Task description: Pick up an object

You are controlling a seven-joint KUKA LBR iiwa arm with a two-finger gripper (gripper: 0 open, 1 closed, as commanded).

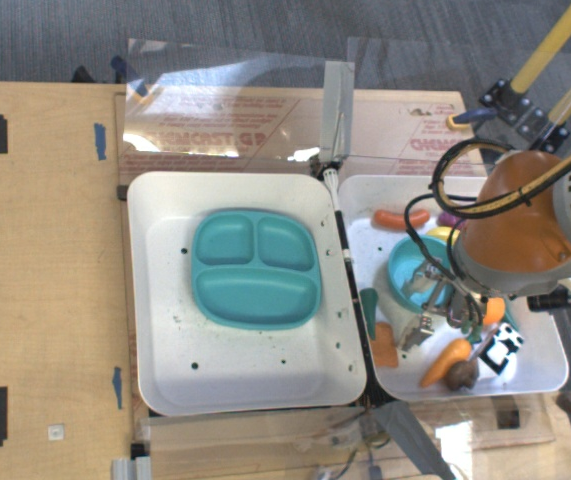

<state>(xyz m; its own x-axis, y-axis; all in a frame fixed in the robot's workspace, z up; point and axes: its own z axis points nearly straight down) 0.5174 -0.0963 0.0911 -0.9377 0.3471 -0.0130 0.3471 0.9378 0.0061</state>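
While the arm's orange band hides most of the wrist, the tool (427,316) sits low in the right bin (545,373), its metal fingers over the clutter near the bin's middle. Whether those fingers are spread or closed I cannot tell; cables and glare muddle the view (no object is visibly between them).

Just left and far of the tool: a blue bowl (407,268), partly under the arm. Far of that, an orange carrot-like piece (403,218) lies near the bin's far wall. Near side of the tool: an orange carrot toy (447,361) with a brownish lump at its end, touching or just beside a black-and-white tag (503,346). To the left, a small orange block (383,348) and a green strip (369,303) lie against the divider.

Left bin (155,268): a teal divided plate (257,270), centred, well apart from the tool.

Judgement on handling: the carrot toy is the nearest candidate. It looks light, stiff plastic, smooth and likely slippery, tapered. Best taken across its thicker middle, fingers square to its long axis, so it does not squirt out. The bowl would need a rim pinch, which is less secure.
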